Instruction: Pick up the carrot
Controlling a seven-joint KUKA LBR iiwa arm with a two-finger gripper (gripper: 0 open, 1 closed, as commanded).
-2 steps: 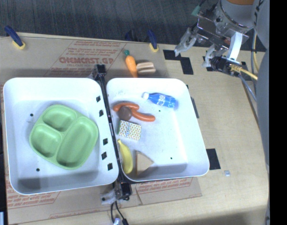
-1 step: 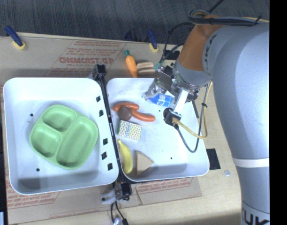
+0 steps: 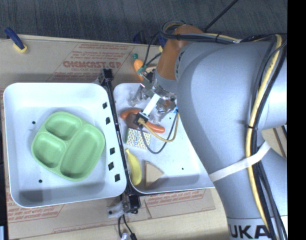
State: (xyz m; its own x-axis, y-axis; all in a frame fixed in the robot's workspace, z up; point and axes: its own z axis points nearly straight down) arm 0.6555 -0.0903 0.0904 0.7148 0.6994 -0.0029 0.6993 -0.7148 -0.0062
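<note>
The carrot (image 3: 154, 128) is orange and lies flat in the right bin (image 3: 190, 159), in its upper left part, pointing down to the right. My gripper (image 3: 144, 98) hovers just above the carrot's upper end, near the bin's top left corner. The grey arm covers most of the right side of this bin. Part of the carrot's middle is hidden behind the wrist hardware. I see nothing clearly held.
A patterned card (image 3: 138, 138), a yellow banana (image 3: 134, 169) and a tan wedge (image 3: 153, 173) lie below the carrot in the right bin. A green divided plate (image 3: 68, 145) sits in the left bin (image 3: 18, 109). A small orange and green object (image 3: 138, 66) rests on the bench above the bins.
</note>
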